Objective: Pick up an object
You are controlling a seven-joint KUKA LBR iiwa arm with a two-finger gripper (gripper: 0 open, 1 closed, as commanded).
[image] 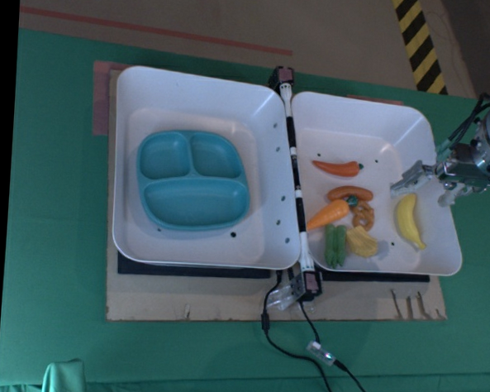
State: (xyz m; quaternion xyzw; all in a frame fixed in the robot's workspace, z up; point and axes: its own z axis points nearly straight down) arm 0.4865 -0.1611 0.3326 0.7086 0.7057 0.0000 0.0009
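Cable point(318, 350) nearest; end effector point(432, 182), spread wide and holding nothing, hovers above the banana point(408, 221). Approach step: next, descend and close.

Dim, bluish cast; soft shadows, slightly soft focus throughout

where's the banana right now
The banana lies in the right-hand bin, near its right wall, apart from the pile of toy food to its left and just below the gripper.

No readable text, labels, brands or numbers. Only sign: yellow-black hazard stripes point(419, 38) on floor, top right.
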